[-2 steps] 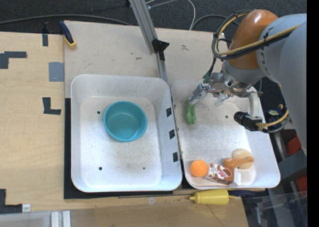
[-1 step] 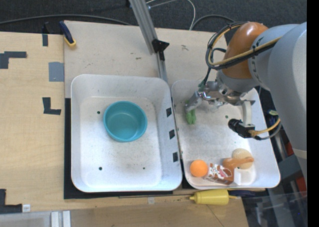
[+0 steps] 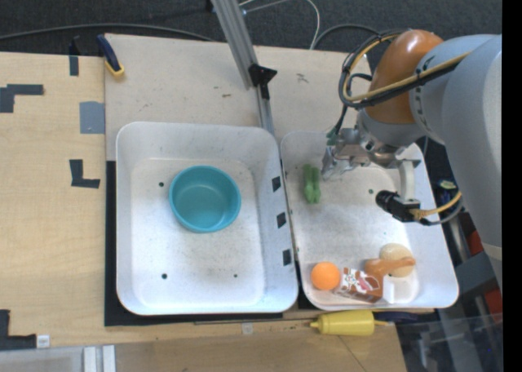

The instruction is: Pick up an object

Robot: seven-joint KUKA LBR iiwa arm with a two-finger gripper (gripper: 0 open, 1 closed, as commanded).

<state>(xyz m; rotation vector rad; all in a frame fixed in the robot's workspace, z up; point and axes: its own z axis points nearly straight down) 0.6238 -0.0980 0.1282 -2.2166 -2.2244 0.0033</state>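
A small green object (image 3: pixel 312 183) lies in the right bin (image 3: pixel 359 215), near its left wall. My gripper (image 3: pixel 333 162) hangs just to its upper right, low over the bin floor, and nothing shows between its fingers. At the bin's front edge sit an orange ball (image 3: pixel 325 276), a brown and white packet (image 3: pixel 360 282), and a tan and white object (image 3: pixel 395 264). A teal bowl (image 3: pixel 205 198) stands in the left bin (image 3: pixel 139 223).
A yellow bottle (image 3: pixel 347 324) lies on the bench just in front of the right bin. A grey metal pole (image 3: pixel 236 24) slants down to the gap between the bins. Cables loop behind the arm at the back.
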